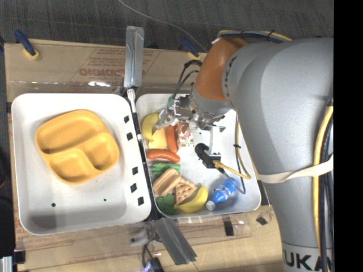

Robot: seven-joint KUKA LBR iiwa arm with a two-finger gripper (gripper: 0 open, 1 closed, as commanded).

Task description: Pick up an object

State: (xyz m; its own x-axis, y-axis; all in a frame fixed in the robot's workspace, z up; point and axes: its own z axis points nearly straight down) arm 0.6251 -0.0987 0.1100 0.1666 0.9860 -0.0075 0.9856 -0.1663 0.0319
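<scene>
Pincer: pincer sits low over the upper part of the right bin; whether its fingers are spread or pressed together cannot be told, and nothing is seen pinched.
Likely target: toy carrot, orange, lying just under the pincer, beside a yellow piece and above a hot dog.
Handling: judged light, stiff, smooth plastic, apt to slip; best taken across its narrow width, mid-length.
Neighbours: sandwich, banana and blue bottle crowd the lower end.
Edges: divider wall touches the pile on the left.
Open room: bare floor right of the carrot; left bin holds a yellow tray.
</scene>
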